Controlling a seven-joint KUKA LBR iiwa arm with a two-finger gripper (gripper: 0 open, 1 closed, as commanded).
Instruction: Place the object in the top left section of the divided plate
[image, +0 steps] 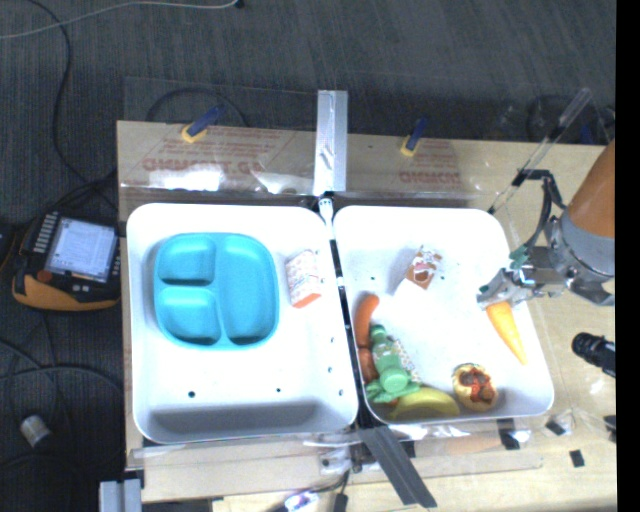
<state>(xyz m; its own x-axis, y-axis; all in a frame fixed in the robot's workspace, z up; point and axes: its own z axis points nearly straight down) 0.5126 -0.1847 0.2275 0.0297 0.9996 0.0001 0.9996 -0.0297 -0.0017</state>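
The blue divided plate lies in the left bin, toward its far left; its top left section holds nothing. My gripper hangs over the right side of the right bin, far from the plate. It is shut on the thick end of an orange carrot-shaped piece, which points down and to the right, just inside the bin's right wall.
An orange and white packet lies in the left bin, right of the plate. The right bin holds a red and white packet, a second carrot, a green bottle, a banana and a red and yellow item.
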